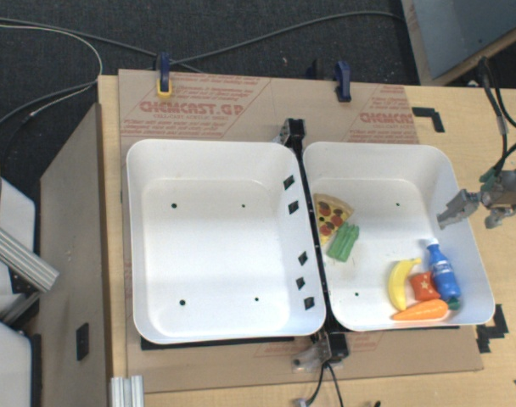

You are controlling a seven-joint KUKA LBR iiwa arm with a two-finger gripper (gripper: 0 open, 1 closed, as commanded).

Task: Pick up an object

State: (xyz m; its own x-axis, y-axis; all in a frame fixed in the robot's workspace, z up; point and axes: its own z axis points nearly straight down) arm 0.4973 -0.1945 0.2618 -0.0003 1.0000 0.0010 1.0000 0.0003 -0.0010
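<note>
The right bin holds several toy items. A pizza slice and a green piece lie near its left wall. In its near right corner a yellow banana, a red block, a blue bottle and an orange carrot are clustered together, touching. My gripper hangs at the right rim of this bin, above and to the right of the blue bottle. It is open, with one finger over the bin and nothing between the two.
The left bin sits beside the right one, with a black divider strip between them. Two clamps hold the cardboard base at the far edge. Cables run across the dark floor behind.
</note>
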